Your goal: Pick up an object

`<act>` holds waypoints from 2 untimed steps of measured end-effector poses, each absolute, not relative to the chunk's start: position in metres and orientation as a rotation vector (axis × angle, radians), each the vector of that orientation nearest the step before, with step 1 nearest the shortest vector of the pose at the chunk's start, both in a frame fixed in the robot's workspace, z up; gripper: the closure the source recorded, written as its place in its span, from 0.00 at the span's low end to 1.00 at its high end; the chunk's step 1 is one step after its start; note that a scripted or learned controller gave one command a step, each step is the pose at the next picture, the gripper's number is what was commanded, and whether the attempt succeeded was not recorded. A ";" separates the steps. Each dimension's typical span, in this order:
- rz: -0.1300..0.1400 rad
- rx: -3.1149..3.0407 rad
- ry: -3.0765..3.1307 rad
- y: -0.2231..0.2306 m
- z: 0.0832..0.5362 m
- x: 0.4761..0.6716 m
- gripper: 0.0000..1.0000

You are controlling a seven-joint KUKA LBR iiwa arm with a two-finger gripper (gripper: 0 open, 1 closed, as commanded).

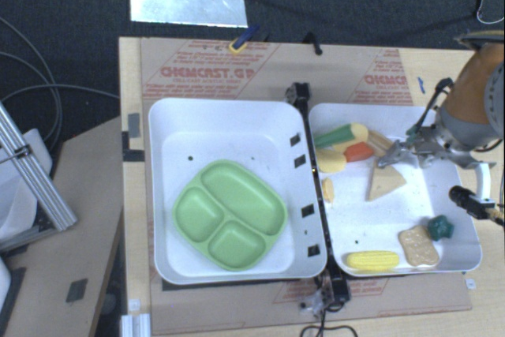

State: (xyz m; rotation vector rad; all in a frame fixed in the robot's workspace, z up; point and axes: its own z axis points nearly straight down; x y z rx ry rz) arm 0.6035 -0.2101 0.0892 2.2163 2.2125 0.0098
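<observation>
The right bin (450,193) holds several toy foods. A tan wedge (384,184) lies near its middle. At the far left of that bin sit a green and yellow piece (339,134), a red piece (359,151) and a yellow piece (331,162). A small pale yellow bit (327,189) lies below them. A corn cob (372,259) rests along the front wall, with a tan cracker (418,245) and a teal piece (439,228) to its right. My gripper (392,157) hangs just above the wedge's top corner, reaching in from the right. Nothing visibly sits in it.
The left bin (173,130) carries a green divided plate (229,213). A black clip rail (309,185) joins the two bins. The arm's grey and orange body (477,102) looms over the right bin's far right corner. A black fitting (472,204) juts over the right wall.
</observation>
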 end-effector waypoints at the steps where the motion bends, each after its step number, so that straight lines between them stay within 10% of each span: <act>1: 0.014 2.203 2.220 -0.207 0.101 0.606 1.00; 2: 0.020 2.203 2.201 -0.209 0.094 0.536 1.00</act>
